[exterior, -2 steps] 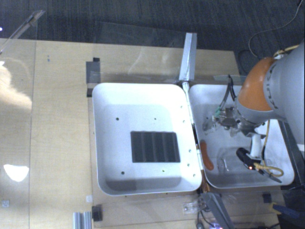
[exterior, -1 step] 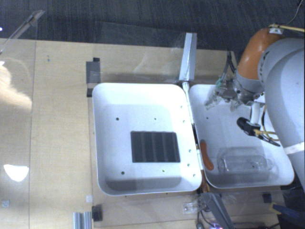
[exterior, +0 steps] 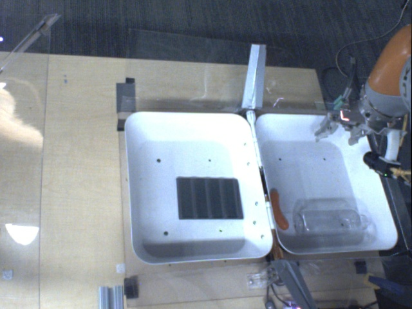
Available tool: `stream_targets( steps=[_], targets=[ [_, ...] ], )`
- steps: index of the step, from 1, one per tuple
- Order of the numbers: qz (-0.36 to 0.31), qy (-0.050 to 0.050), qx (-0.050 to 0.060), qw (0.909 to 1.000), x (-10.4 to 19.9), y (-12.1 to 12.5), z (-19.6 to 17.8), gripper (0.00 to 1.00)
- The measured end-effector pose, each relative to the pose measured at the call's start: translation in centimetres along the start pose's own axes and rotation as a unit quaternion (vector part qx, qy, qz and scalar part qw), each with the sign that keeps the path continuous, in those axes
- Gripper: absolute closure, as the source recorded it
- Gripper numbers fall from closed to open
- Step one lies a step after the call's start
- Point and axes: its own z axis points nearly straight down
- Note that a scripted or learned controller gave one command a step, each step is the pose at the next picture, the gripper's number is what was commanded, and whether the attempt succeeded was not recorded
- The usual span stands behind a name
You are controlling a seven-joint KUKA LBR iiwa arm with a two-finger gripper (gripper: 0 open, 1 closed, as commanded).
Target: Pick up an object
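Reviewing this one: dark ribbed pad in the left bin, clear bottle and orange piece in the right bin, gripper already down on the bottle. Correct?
Not quite. The camera view shows the gripper up near the right bin's far edge, apart from the clear bottle. The rest stands.

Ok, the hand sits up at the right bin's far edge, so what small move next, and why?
Probably bring the hand toward the near side of the right bin, over the clear bottle. It lies on its side there, apart from the hand, beside an orange stick.

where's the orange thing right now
In the camera view, the orange thing lies in the right bin, against its left wall near the front, just left of the clear plastic bottle.
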Motion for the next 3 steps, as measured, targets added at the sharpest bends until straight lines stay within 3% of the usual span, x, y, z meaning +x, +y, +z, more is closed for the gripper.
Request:
stream_targets(
  steps=[1,2,3],
  targets=[
    [-0.031,0.000,-0.001,0.9995,0.6,-5.2,7.0,0.00],
    [-0.081,0.000,-0.002,0.9967,-1.3,-14.9,6.8,0.00],
    [-0.071,0.001,-0.002,0.9975,3.2,-5.8,7.0,0.00]
  ],
)
